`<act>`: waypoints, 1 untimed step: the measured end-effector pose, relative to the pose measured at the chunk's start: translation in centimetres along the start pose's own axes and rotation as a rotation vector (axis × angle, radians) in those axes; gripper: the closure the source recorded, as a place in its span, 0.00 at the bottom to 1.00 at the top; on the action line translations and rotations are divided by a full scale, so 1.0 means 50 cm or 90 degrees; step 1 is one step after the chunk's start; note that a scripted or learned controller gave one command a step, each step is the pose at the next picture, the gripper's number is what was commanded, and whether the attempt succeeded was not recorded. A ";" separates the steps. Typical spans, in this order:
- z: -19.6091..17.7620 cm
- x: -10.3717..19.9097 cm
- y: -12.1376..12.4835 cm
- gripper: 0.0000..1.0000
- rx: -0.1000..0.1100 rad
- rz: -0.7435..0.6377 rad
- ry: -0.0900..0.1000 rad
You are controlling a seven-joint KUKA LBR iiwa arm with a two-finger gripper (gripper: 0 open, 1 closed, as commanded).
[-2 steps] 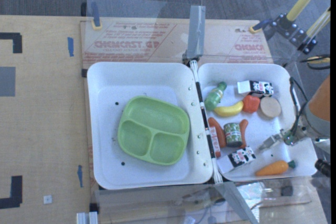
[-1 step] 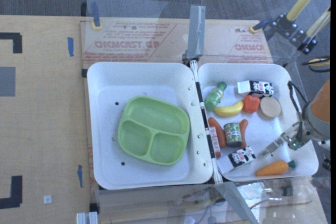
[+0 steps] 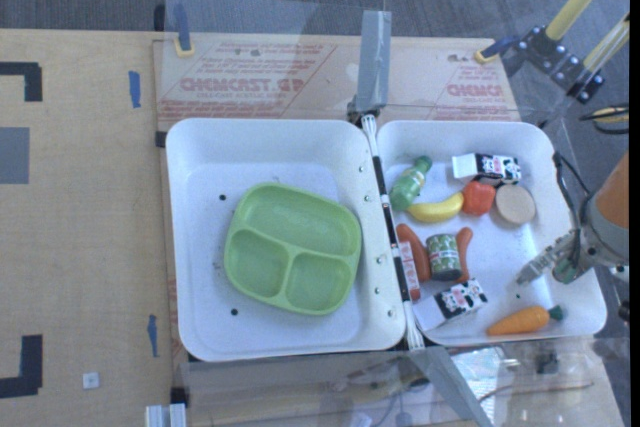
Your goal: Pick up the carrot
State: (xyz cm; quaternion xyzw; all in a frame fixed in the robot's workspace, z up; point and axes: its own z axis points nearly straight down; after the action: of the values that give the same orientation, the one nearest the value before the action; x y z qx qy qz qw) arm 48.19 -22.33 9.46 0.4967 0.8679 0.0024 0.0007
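Camera view: carrot lies in right bin, near its front wall, just below & left of the claw, not touching it. Claw state: can't tell, too blurred. Milk carton sits further left of carrot. Green can & banana are left of claw. Green divided plate in left bin, far left.

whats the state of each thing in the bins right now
carrot: lying flat at the right bin's near edge, not gripped
gripper: low in the right bin, above the carrot
green plate: flat in the left bin, nothing in it
green bottle: lying on its side
banana: lying flat
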 end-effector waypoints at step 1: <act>0.000 0.000 0.000 0.00 0.000 0.000 0.000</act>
State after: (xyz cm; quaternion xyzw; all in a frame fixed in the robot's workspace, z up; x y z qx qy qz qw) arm 48.18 -22.33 9.44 0.4967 0.8679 0.0023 0.0004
